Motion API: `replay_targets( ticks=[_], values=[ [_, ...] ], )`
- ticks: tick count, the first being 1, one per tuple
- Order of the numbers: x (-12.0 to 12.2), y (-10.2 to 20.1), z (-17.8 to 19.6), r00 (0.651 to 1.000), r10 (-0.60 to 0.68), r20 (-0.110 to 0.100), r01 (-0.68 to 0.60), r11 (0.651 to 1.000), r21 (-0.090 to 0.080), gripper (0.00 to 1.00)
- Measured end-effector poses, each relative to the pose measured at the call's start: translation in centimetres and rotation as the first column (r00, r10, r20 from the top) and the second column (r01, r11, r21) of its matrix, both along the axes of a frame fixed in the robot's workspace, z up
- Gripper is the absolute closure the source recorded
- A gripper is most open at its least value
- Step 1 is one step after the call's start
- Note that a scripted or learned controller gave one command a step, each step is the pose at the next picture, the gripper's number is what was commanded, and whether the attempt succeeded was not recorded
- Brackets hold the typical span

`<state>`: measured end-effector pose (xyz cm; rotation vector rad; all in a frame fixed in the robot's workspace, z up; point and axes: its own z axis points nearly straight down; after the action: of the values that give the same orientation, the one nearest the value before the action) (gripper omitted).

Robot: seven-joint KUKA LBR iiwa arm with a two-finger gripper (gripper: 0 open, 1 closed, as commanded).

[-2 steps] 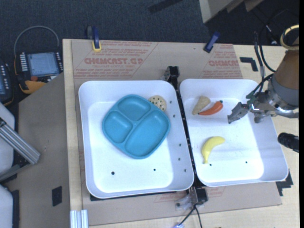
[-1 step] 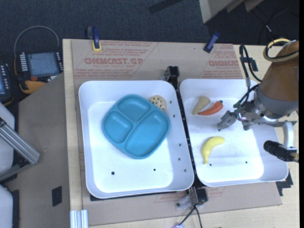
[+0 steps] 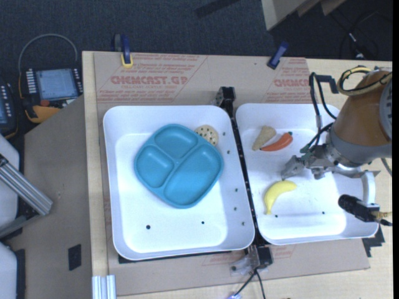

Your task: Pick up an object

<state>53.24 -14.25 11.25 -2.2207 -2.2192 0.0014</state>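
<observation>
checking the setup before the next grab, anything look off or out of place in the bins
Mostly tidy. The blue plate sits skewed in the left bin, covering part of a cookie. In the right bin, the banana, carrot and tan wedge lie loose, undamaged.

The left bin [image 3: 124, 217] holds a divided plate [image 3: 179, 165], with a cookie [image 3: 207, 133] touching its 1 o'clock edge. In the right bin [image 3: 312, 223], a banana [image 3: 278, 194] lies at 6 o'clock from a carrot [image 3: 277, 142].

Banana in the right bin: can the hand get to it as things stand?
Probably yes. The banana lies alone on bare bin floor, apart from the carrot, and the hand hangs just above and beside it with nothing between them.
</observation>
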Motion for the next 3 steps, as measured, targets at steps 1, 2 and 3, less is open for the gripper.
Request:
replay_targets(
  ticks=[1, 2, 3],
  values=[
    [0.0, 0.0, -2.9, 1.000, 0.000, -0.001, 0.000, 1.000, 0.000, 0.00],
    [0.1, 0.0, -1.8, 1.000, 0.000, 0.003, 0.000, 1.000, -0.001, 1.00],
    [0.9, -0.8, 3.6, 1.000, 0.001, 0.009, -0.001, 1.000, -0.004, 1.00]
  ],
)
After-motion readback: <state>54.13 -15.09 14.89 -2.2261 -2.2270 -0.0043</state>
